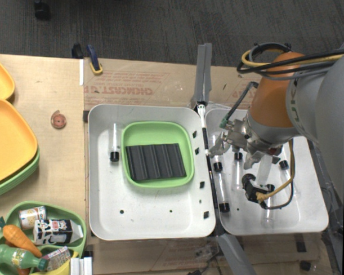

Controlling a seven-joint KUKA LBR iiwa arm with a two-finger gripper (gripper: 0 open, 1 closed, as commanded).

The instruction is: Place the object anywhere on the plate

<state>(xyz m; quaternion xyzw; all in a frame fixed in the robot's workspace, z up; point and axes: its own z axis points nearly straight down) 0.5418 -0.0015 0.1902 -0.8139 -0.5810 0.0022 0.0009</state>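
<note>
A green square plate (pixel 157 134) sits in the left white bin (pixel 102 205). A dark grey ridged slab (pixel 156 162) lies flat on the plate, filling most of its floor. My gripper (pixel 248 162) hangs over the right bin (pixel 304 212), near its left wall, pointing down from the grey and orange arm (pixel 286 104). It is well apart from the plate and the slab. Nothing shows below the gripper's tip.
A white tube with a black cap (pixel 114 142) lies in the left bin beside the plate. A clear tube with black ends (pixel 220 186) lies along the right bin's left side. Yellow plates (pixel 8 139) and a green bowl of toy groceries (pixel 39 236) stand on the bench at left.
</note>
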